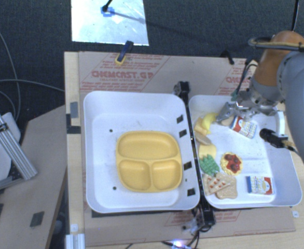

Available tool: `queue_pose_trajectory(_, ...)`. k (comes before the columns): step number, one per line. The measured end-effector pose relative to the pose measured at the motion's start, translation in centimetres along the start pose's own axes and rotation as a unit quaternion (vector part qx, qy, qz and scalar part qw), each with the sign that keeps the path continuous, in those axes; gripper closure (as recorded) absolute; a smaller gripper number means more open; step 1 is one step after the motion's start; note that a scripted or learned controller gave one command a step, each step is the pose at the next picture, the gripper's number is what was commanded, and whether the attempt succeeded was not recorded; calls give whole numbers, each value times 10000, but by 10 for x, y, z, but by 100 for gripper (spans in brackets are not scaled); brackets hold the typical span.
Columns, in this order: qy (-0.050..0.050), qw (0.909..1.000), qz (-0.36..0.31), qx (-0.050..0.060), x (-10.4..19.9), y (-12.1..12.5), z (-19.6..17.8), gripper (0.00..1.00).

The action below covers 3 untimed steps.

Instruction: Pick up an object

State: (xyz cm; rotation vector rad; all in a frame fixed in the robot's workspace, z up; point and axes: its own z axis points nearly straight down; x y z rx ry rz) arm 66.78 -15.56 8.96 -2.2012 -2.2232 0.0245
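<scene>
The right bin [284, 178] holds several toy food items. Among them are a yellow banana-like piece [206, 123], a red and white packet [244, 126], a yellow chunk [207, 150] and a green piece [210, 165]. A small plate of spaghetti with red sauce [232, 163], crackers [218, 182], a toast slice [228, 192] and a small blue and red box [258, 184] also lie there. My gripper [231, 111] hangs low over the bin's far end, between the banana-like piece and the packet, just above the packet's upper left corner. Nothing visibly hangs from it.
The left bin [97, 139] holds a yellow divided tray [148, 160]. A black divider with clips [187, 139] runs between the bins. A black cylindrical part [272, 137] juts over the right bin's right side. The grey arm [300, 87] covers the far right.
</scene>
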Motion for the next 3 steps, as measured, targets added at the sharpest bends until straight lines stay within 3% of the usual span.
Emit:
queue_pose_trajectory(1, 6, 9999, 50, -128, -47, 1, 3, 0)
queue_pose_trajectory(2, -12, 9999, 15, -144, -45, 3, -9, 100)
queue_pose_trajectory(3, 14, 9999, 8, -110, 11, 2, 5, 100)
